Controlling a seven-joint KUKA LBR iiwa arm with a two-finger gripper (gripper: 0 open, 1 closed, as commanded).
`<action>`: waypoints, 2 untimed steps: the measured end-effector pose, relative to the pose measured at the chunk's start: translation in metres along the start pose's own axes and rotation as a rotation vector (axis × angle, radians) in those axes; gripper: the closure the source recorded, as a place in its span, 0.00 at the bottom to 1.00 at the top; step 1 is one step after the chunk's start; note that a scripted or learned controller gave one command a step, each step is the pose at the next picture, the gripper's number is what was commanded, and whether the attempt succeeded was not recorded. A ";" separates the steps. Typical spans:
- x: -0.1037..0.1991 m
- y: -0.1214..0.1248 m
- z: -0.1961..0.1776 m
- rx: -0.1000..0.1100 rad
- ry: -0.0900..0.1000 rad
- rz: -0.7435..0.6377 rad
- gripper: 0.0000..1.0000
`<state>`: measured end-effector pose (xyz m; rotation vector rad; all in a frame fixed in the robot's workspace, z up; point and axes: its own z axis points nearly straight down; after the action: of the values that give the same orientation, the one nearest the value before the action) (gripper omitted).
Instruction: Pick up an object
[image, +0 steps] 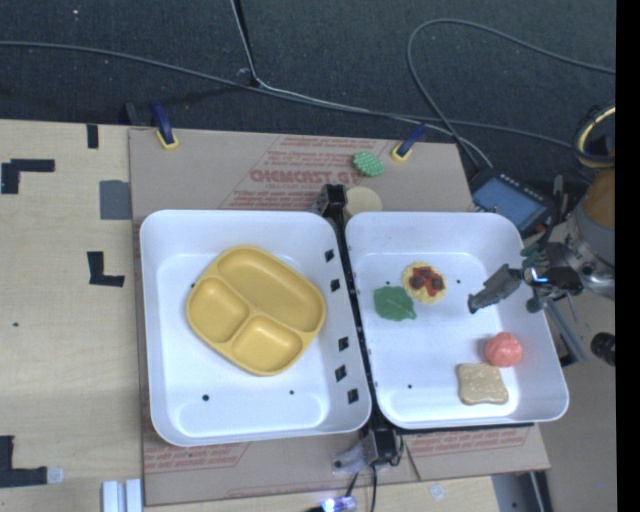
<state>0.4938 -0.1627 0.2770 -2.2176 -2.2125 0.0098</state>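
Four small items are seen in the right bin (520, 240): a round pizza-like piece (426, 282), a green leaf-shaped piece (394, 304), a pink lump (504, 349) and a tan toast-shaped piece (481, 383). The pincer (494, 291) is held above the bin's right side, clear of all four; nothing is gripped, and its closure cannot be determined. A yellow divided tray (256, 309) is noted in the left bin (165, 330).
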 end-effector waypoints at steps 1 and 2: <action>0.000 0.002 -0.005 -0.010 -0.002 -0.004 0.00; 0.011 0.002 0.049 -0.005 -0.001 -0.004 0.00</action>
<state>0.4954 -0.1511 0.2275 -2.2163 -2.2194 0.0054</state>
